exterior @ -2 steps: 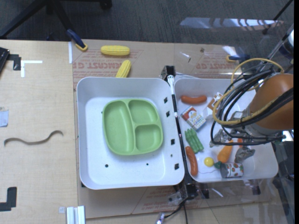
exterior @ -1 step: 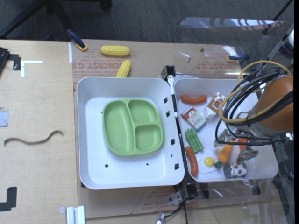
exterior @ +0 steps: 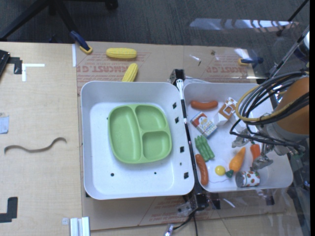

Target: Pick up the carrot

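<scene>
The carrot lies in the right bin, tilted, just left of the gripper, near a yellow ball and a small can. It looks like light, stiff, smooth plastic, likely slippery; the thick middle seems the surest hold. Whether the gripper is open or closed cannot be told.

Item count, both bins and tabletop.
I count two bins, one green plate, two corn cobs, two sausages, one carrot, two cartons.
</scene>
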`<state>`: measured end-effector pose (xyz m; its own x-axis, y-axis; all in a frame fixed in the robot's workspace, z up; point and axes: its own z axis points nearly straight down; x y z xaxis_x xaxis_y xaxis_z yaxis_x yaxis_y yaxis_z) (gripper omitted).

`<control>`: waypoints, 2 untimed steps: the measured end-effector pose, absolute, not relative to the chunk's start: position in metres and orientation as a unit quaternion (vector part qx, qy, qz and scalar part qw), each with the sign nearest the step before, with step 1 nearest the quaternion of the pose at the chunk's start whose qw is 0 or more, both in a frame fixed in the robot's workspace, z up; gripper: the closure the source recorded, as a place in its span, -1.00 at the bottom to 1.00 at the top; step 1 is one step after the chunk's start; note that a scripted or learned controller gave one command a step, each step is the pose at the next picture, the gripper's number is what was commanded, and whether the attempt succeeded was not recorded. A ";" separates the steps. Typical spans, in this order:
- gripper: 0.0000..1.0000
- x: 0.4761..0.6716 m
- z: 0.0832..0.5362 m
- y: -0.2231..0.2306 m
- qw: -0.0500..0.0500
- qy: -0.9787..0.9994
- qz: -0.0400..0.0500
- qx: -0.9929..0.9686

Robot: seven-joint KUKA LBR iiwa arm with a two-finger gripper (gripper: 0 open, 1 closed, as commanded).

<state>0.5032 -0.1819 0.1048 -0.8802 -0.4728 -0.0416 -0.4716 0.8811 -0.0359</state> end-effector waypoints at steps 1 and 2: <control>-1.00 0.506 0.103 -0.153 0.022 0.959 -0.012 -0.282; -1.00 0.505 0.104 -0.150 0.022 0.948 -0.012 -0.316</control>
